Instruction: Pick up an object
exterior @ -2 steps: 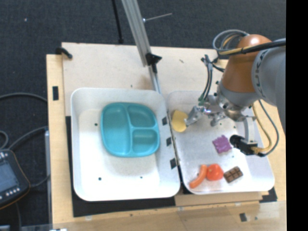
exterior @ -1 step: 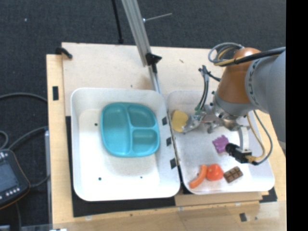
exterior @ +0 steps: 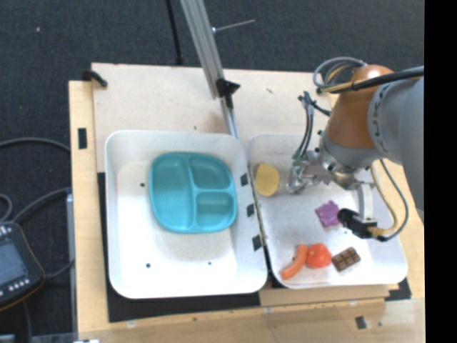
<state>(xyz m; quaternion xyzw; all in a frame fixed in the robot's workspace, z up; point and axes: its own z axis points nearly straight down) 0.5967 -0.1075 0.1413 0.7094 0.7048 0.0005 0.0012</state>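
My gripper (exterior: 298, 184) sits low in the right bin (exterior: 389, 263); nearest, the yellow disc (exterior: 267, 179) lies at nine o'clock. Grip width: I cannot tell.

We take this for a robotics lab: a plywood bench (exterior: 178, 84) on dark carpet (exterior: 71, 20), an aluminium camera mast (exterior: 202, 38), loose cables (exterior: 28, 191).

A teal divided tray (exterior: 193, 192) lies in the left bin (exterior: 121, 263).

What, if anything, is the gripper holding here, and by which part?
Nothing visibly held. The gripper hangs over the right bin, beside the yellow round piece, with nothing seen in it.
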